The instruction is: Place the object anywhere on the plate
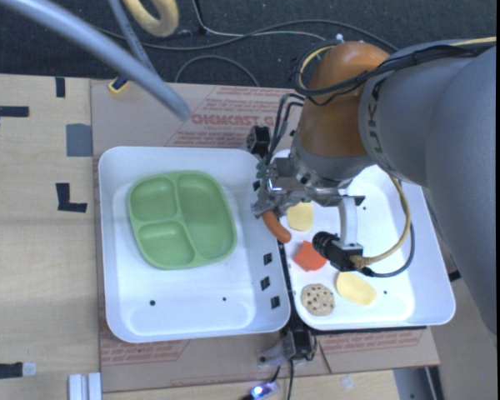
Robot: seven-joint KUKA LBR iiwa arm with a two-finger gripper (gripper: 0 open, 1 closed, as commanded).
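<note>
Carrot [277,226], likely our object, lies at the right bin's [433,311] left edge just under our gripper [271,192], which hangs low presumably to pick it for the plate [182,219], though we cannot tell its grip.

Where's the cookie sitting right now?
The cookie lies in the right bin, near its front left corner, just below the orange-red piece and left of the pale yellow piece.
</note>
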